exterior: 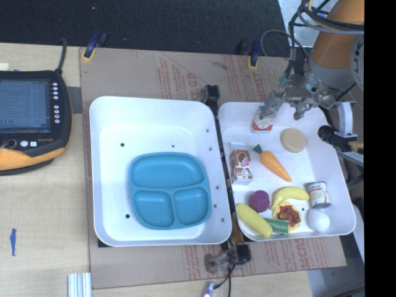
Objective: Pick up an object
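**Gripper over rear of right bin, jaws apart, nothing held**

We find the arm (334, 39) reaching in from the right, w/ the gripper (286, 108) low over the rear of the right bin (344, 184). We read the jaws as spread wide: one finger (270, 109) sits toward the bin divider, the other (302, 108) toward the arm side, w/ bare bin floor showing in the gap. We see nothing clamped between them.

Objects, rel. to the jaws:
- Small red-and-white carton (262, 124): directly below the divider-side finger in the view, at or just under its tip. We cannot tell whether they touch.
- Round beige disc (293, 140): just in front of the jaws, slightly to the arm side.
- Toy carrot (273, 164): further forward, lying at a slant.
- Brown-and-white packet (241, 166): forward and to the divider side.
- Purple round item (259, 200), toy corn cob (253, 219), banana (289, 195), small can (317, 194), white egg (319, 219) and a red-and-yellow piece (288, 215): clustered well forward, at the bin's front end.

Left bin (111, 166), beyond the divider from the jaws, holds a blue three-section plate (168, 189). A teach pendant (31, 119) lies on the bench (37, 228) farther out on that side.
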Action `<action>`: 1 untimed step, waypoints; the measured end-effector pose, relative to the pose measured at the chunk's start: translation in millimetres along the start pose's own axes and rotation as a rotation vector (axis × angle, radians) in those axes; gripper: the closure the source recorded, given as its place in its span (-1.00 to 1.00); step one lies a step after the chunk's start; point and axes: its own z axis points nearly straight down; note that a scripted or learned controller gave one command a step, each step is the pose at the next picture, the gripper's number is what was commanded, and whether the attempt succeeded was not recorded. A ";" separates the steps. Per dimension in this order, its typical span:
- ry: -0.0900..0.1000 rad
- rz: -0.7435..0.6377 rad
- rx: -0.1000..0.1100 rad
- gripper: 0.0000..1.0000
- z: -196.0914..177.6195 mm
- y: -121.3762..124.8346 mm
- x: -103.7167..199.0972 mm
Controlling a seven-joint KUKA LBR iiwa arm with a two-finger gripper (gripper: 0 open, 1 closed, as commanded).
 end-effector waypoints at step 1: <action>-0.002 0.000 0.001 -1.00 46.2 -31.0 -47.3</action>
